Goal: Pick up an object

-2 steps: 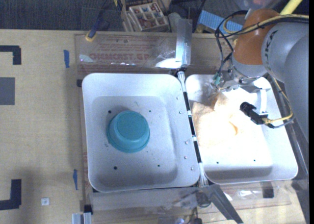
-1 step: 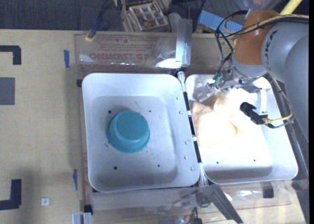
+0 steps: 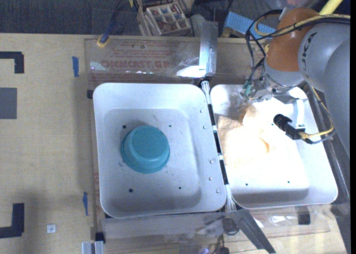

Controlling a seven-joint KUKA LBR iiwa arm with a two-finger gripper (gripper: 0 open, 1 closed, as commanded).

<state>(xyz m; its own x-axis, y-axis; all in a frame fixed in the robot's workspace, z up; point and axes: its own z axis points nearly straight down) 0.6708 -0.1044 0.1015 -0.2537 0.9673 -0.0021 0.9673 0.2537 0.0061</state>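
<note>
- Grey arm [image 3: 328, 53] comes in from the right, high over the bench and closest to the lens, and it shades part of the right bin's back edge.
- Left bin [image 3: 105, 97] holds one thing only, so we have open floor all round it.
- Right bin [image 3: 278, 186] is badly washed out by glare, and its contents are hard to read.
- Clear plastic sheet [image 3: 144, 61] with red lettering lies behind the bins, out of the way.
- Teal bowl [image 3: 146, 148] sits mouth-down left of centre in the left bin. We judge it light, stiff plastic with smooth, slippery rounded walls. Best hold looks like a pinch across the base, or on the rim edge if it tips. Nothing blocks it.
- Pale tan thing [image 3: 236, 128] lies in the right bin near the wall shared with the left bin. We can't tell what it is.
- Gripper [image 3: 249, 90] is at the right bin's back left corner, just behind the tan thing and well apart from the bowl. Released or clenched, we cannot tell.
- Orange fleck [image 3: 266, 146] is mid right bin, too small to identify.
</note>
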